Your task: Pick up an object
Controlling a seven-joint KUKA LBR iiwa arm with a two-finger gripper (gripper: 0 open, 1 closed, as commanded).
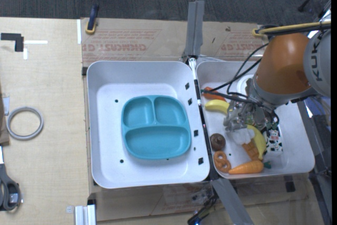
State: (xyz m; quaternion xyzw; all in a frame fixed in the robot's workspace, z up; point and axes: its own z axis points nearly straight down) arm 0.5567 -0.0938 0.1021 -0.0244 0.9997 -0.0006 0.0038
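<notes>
My gripper hangs low in the right bin, under the orange wrist band. Toy food lies around it. A yellow banana rests just to its left, and a second banana curves along its right side. A whitish object lies directly below the gripper, close to or touching it. Nearer the front lie a chocolate donut, a pretzel and an orange carrot. A red-orange piece sits at the back of the bin.
The left bin holds a blue divided plate. A black-and-white toy lies at the right of the pile. A roll of tape and scissors lie on the wooden bench at far left.
</notes>
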